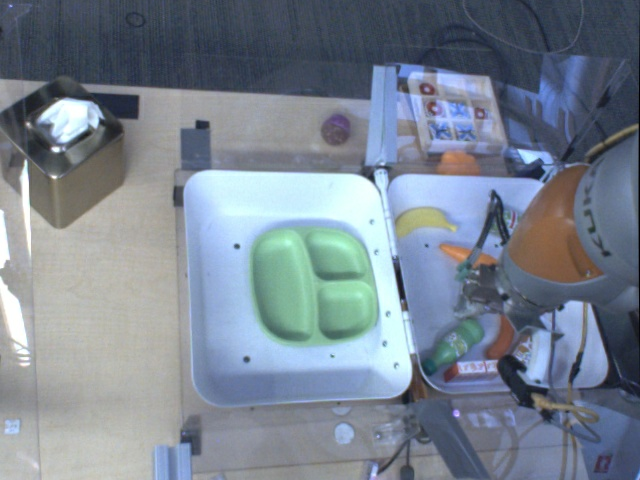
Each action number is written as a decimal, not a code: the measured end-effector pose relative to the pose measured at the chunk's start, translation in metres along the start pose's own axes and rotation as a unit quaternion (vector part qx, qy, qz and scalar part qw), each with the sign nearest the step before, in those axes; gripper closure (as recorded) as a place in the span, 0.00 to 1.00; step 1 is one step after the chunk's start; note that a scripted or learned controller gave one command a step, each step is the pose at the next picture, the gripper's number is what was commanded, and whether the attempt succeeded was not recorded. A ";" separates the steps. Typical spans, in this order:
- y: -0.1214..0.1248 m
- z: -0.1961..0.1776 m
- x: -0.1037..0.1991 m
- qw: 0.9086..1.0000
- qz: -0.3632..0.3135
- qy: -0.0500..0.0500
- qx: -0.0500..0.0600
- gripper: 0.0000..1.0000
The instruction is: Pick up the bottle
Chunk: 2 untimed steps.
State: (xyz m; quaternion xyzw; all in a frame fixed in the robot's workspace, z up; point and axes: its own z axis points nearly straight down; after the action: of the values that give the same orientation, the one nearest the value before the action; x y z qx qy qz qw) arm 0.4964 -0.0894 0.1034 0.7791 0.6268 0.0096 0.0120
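We are at the approach step: our gripper (478, 293) hangs low in the right bin (420, 200), just far of the green bottle (453, 347), which lies on its side near the bin's near-left corner, its cap end pointing toward the near left. The bottle rests on the bin floor, tilted across the corner, with a small red and white box (470, 370) just beside it on the near side. We cannot tell from this slanted view how the tool at the wrist stands, nor whether it touches the bottle (the grey and orange arm (565, 243) covers much of it), and nothing shows the bottle lifted. A yellow banana (424, 220) lies at the far side of the same bin and an orange carrot (462, 253) sits between it and the tool. The left bin (215, 268) bears a green divided tray (313, 284). The next move, as we judge it, calls for settling squarely over the bottle's body, across its width, and clear of the box and the bin wall
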 end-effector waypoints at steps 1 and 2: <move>0.000 0.000 0.000 1.000 0.000 0.000 0.000 0.00; -0.006 0.012 0.005 0.995 -0.098 0.002 0.007 0.00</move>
State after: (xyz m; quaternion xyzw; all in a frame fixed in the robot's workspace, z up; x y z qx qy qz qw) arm 0.4919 -0.0831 0.0910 0.7142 0.6999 0.0053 0.0066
